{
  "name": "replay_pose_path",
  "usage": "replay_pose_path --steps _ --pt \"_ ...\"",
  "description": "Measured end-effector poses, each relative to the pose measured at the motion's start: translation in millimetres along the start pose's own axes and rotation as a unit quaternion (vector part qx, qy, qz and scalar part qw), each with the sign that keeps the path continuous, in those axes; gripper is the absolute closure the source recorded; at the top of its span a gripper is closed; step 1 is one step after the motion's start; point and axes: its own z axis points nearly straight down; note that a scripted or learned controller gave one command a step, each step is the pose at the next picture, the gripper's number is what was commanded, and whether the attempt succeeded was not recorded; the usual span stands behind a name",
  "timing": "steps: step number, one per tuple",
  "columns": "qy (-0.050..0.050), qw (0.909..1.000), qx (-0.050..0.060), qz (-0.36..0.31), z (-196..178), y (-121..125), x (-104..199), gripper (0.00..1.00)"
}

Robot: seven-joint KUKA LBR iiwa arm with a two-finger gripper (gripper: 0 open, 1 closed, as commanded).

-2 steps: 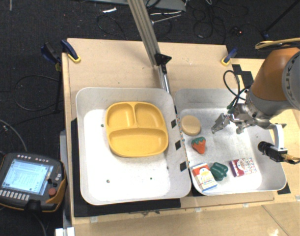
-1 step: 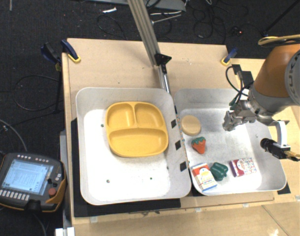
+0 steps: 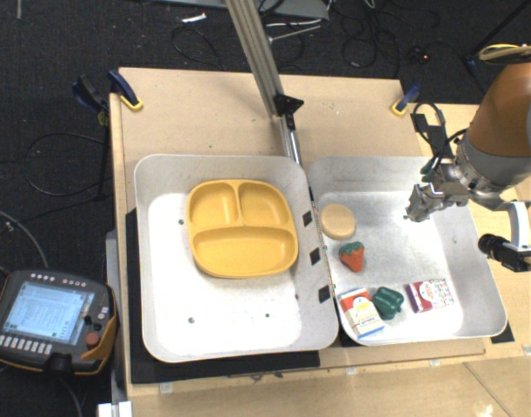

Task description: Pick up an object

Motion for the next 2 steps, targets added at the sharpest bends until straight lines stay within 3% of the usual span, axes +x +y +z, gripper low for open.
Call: replay_pose_path --steps 2 --pt "0.0 1.0 0.0 -0.001 -86.4 1.4 0.4 1.0"
